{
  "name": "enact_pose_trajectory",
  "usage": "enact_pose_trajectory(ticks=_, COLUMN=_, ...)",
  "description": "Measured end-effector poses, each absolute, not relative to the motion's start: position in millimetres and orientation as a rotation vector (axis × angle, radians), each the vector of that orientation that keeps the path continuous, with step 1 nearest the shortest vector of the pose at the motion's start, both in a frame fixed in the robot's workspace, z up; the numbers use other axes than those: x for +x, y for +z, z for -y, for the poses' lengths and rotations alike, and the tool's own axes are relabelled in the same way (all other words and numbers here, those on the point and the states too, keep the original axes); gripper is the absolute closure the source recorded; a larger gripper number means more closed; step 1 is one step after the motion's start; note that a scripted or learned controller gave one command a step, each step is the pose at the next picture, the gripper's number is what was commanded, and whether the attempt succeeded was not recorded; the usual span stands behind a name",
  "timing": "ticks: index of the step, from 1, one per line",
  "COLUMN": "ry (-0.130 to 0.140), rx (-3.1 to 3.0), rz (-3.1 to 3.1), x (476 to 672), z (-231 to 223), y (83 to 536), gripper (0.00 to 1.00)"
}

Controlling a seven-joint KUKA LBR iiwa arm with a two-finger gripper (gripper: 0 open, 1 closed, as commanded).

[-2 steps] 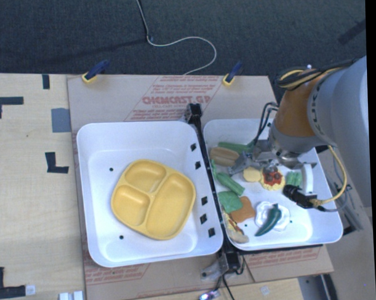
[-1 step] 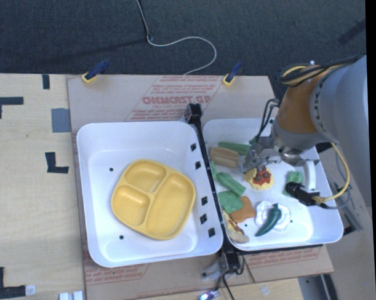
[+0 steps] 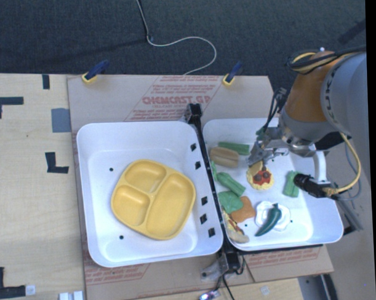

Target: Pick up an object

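End effector (image 3: 260, 157) sat low in right bin (image 3: 323, 224), just above the round red-and-yellow toy (image 3: 261, 177); couldn't tell its opening. Yellow divided tray (image 3: 153, 198) lay in left bin (image 3: 96, 155).

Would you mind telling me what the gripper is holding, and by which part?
It cannot be told: the gripper sits just above the small pizza toy, with no visible grasp.

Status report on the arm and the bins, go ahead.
Hand low over right bin, above the small pizza toy. Nothing seen held. Hot dog toy and green pieces crowd close by. Yellow tray in left bin.
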State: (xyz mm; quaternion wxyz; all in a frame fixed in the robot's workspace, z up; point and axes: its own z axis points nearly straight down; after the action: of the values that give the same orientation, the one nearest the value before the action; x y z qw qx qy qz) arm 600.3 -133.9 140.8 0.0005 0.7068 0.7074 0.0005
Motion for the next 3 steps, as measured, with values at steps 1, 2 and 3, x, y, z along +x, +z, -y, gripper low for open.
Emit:
enact_pose_trajectory(ticks=1, ry=0.004, rx=2.216, rz=-2.220, x=604.8, z=133, y=204, gripper=1.00)
enact_pose_trajectory(ticks=2, ry=0.002, rx=2.219, rz=-2.222, x=605.5, z=132, y=226, gripper=1.00)
enact_pose_trajectory(ticks=3, ry=0.000, rx=2.216, rz=-2.229, x=617.8, z=88, y=224, gripper=1.00)
